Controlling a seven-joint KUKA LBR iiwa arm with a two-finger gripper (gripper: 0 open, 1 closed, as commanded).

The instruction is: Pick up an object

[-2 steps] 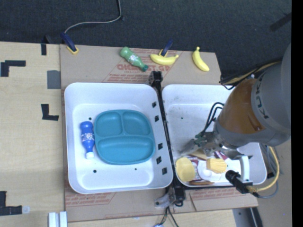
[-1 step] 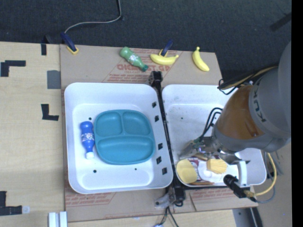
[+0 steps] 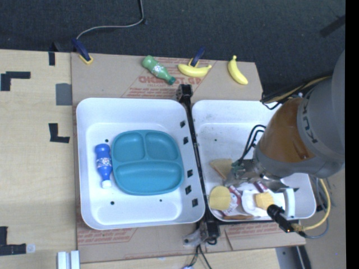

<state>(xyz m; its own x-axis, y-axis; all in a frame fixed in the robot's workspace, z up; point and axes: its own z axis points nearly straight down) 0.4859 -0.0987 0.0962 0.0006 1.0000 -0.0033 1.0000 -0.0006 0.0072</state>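
Arm (image 3: 305,130) is reaching in from the right & hanging over the right bin (image 3: 224,114), its grey body w/ orange band covering much of that bin's right half. Gripper (image 3: 242,170) is sitting low near the bin's front, just above a small pile of objs; can't tell whether the fingers are spread or pressed together, the wrist & cables are hiding them. Under & beside the gripper a tan flat piece (image 3: 221,166) is lying near the bin's middle, a round yellowish obj (image 3: 220,197) is lying at the front-left corner, and a red/white packet (image 3: 247,199) w/ a small yellow block (image 3: 263,199) is lying next to it, all close together, some touching. Nothing is visibly sitting between the fingers. Left bin (image 3: 90,114) is holding a teal divided plate (image 3: 148,162) w/ a blue bottle (image 3: 103,165) lying just beside its left edge. On the counter behind the bins, a green bottle (image 3: 157,69) & 2 bananas (image 3: 194,69) (image 3: 237,72) are lying on cardboard (image 3: 112,77).
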